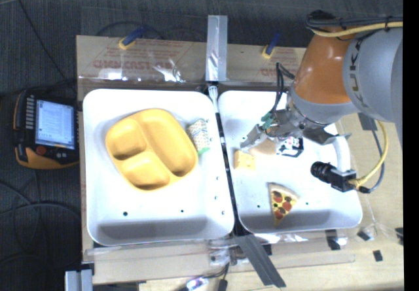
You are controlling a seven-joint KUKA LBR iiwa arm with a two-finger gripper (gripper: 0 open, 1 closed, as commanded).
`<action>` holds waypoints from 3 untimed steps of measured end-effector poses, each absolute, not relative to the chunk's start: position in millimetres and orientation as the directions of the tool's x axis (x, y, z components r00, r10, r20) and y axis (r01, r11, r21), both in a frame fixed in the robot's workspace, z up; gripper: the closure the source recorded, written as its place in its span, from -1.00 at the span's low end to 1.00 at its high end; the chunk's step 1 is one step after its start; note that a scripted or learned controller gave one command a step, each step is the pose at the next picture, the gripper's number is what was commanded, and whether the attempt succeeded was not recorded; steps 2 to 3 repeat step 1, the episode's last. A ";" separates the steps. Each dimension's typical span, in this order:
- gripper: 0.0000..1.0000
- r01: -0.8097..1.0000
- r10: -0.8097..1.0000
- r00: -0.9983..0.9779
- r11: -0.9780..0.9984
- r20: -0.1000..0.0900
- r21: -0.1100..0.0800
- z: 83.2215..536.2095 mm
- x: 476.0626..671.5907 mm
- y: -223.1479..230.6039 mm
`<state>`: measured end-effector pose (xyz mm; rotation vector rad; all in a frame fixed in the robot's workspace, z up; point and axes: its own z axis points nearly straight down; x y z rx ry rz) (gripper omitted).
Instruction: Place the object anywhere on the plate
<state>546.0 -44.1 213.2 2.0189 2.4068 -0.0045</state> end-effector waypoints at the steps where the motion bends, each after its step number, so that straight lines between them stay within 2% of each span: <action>1: -1.00 0.985 0.985 -0.174 0.174 -0.002 -0.002 213.3 546.0 -44.2; 3: -1.00 0.985 0.985 -0.174 0.174 -0.002 -0.002 213.3 546.0 -44.2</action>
